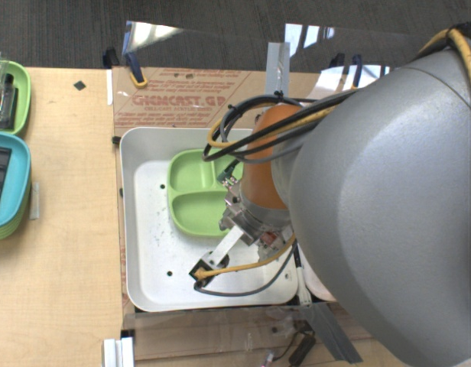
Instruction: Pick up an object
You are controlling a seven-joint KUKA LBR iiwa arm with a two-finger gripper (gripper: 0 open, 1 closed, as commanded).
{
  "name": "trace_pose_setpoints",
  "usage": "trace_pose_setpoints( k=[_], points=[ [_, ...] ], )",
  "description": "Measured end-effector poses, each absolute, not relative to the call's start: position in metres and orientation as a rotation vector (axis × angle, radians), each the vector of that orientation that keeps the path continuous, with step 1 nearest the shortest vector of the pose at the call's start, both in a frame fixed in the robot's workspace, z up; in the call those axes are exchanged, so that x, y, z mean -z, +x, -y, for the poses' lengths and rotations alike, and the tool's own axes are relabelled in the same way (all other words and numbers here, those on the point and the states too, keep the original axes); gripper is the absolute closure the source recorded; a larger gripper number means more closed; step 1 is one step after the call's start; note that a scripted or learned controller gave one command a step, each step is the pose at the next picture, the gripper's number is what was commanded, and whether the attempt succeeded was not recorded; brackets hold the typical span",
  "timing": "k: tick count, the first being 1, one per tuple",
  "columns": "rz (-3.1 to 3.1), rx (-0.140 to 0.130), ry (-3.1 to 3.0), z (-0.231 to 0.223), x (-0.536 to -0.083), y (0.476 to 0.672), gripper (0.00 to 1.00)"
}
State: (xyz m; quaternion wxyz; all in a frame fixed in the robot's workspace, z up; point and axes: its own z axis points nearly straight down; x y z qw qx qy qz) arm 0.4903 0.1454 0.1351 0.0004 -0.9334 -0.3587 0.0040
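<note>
Bench wood (67, 281) bare and broad far left of the gripper (241, 222), blue tray (6, 178) and green tray (12, 98) stacked at its outer edge. Nearer, white bin (144, 281) wall, then open white floor left of and below the gripper, out to the near rim. Green divided plate (191, 197) flat in the bin just left of the gripper, right edge hidden beneath it, contact impossible to tell, and whether gripping or not likewise impossible to tell.

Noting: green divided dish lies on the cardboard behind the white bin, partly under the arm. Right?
No. The camera view shows the green divided dish lying inside the white bin, not on the cardboard behind it; it is partly under the arm.
</note>
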Motion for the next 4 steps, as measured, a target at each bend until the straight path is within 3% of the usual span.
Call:
trace_pose_setpoints(
  k=[1, 2, 3, 4],
  points=[
    [0.435, 0.009, -3.112, -0.185, -0.093, 0.486, 0.00],
    [0.502, -0.001, -3.105, -0.224, -0.328, 0.498, 0.00],
    [0.489, -0.002, -3.111, -0.222, -0.337, 0.499, 1.00],
    [0.354, -0.006, -3.125, -0.227, -0.208, 0.487, 1.00]
  ],
)
